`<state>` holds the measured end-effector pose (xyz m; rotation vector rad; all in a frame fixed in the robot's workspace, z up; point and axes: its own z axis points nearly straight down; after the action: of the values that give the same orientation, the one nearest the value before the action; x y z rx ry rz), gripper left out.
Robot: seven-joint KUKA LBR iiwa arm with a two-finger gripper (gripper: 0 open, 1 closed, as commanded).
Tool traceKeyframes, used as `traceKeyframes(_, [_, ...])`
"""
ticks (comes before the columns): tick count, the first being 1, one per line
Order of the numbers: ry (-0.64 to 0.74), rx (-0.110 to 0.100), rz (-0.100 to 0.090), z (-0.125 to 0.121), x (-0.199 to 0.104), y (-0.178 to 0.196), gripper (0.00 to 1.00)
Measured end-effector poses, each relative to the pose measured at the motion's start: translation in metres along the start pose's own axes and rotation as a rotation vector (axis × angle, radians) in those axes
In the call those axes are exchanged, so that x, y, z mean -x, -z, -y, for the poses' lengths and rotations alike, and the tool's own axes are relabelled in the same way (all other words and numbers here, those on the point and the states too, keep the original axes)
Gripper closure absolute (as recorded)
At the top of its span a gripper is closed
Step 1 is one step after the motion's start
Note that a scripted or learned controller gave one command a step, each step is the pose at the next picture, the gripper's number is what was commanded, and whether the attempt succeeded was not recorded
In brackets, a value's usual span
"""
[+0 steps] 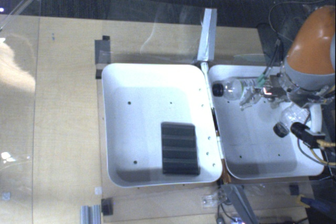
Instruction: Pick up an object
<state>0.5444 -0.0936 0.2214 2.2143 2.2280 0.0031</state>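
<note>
Bench (63, 128), light wood: we log two white bins side by side. Left bin (152, 81): one black ribbed block (179, 148), lying flat nr the front wall. Right bin (252, 160): clear plastic bottle w/ dark cap (229, 89) by the back-left corner. Arm's orange band (315, 42) over the right bin; gripper (268, 91) low, just beside the bottle.

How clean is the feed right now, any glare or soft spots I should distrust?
Camera view: glare washes the clear panel at left; the black ridged block in the left bin reads sharp, shadow along that bin's near wall; the clear bottle and gripper in the right bin blur into white, outlines uncertain.
</note>
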Motion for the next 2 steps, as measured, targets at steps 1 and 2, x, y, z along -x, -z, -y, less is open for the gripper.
traceKeyframes(1, [-0.128,0.0,0.0,-0.085,0.012,-0.029,0.0])
traceKeyframes(2, [0.04,0.002,0.0,-0.075,-0.005,-0.065,0.0])
